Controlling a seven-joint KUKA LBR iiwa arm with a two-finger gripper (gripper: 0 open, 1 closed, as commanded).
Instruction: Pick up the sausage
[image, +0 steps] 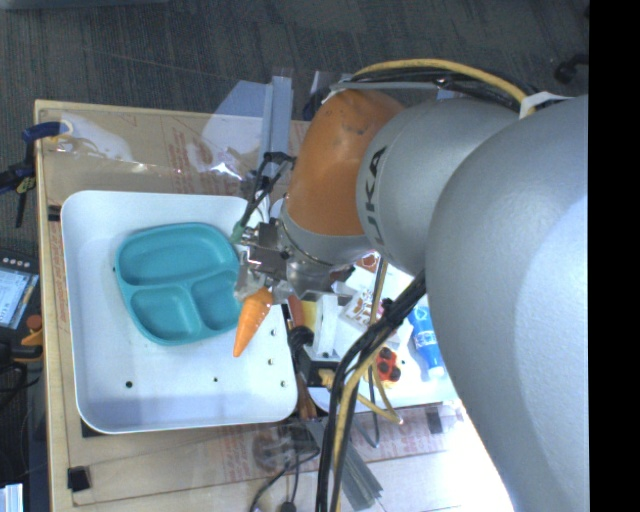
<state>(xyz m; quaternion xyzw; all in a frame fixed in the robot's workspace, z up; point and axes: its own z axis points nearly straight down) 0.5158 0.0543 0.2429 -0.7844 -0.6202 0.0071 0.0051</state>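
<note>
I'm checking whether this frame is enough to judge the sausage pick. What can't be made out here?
- Gripper: hidden in the camera view beneath the arm's wrist, so its state cannot be read.
- Right bin: mostly covered by the arm's grey body; its contents show as small fragments beside a blue bottle.
- Sausage: cannot be identified among those fragments.
- Orange carrot: its upper end is tucked under the wrist, so contact is unclear.
</note>
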